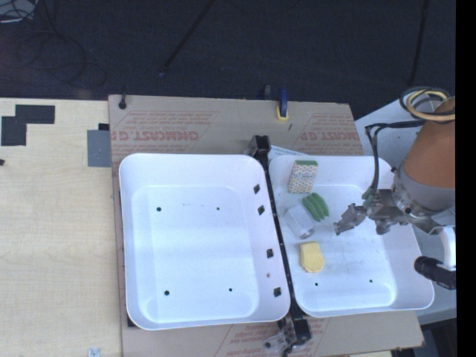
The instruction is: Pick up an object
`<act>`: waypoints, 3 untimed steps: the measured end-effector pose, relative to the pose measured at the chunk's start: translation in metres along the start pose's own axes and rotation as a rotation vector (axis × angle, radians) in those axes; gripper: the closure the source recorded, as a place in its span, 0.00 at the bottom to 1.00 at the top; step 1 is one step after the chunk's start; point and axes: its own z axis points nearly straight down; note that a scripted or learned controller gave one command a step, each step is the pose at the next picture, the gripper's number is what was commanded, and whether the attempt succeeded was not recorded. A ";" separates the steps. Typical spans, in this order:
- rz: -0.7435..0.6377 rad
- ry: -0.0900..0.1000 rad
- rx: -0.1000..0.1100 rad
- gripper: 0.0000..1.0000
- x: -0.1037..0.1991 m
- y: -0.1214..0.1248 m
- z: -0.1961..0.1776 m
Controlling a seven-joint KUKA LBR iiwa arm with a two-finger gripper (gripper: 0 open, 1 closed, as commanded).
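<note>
The right white bin (pixel 405 296) holds several small objects along its left side. A speckled cream and green box (pixel 303 175) lies at the back. A green ridged item (pixel 315 205) lies just in front of it. A pale translucent piece (pixel 299 220) rests beside the green one. A yellow block (pixel 312 256) lies nearer the front. My gripper (pixel 343 224) hangs over the middle of the right bin, right of the green item and the pale piece and apart from them. I see nothing held in it.
The left white bin (pixel 130 274) sits beside the right one, with a black clip strip (pixel 269 233) along the shared rim. Both rest on a cardboard sheet (pixel 193 129). The arm's orange band (pixel 435 151) and cables (pixel 424 103) rise at the right.
</note>
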 end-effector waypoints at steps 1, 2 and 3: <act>0.000 -0.006 -0.011 0.00 -0.065 0.053 -0.060; 0.002 -0.002 -0.003 1.00 -0.064 0.050 -0.066; 0.002 0.000 -0.002 1.00 -0.068 -0.033 -0.114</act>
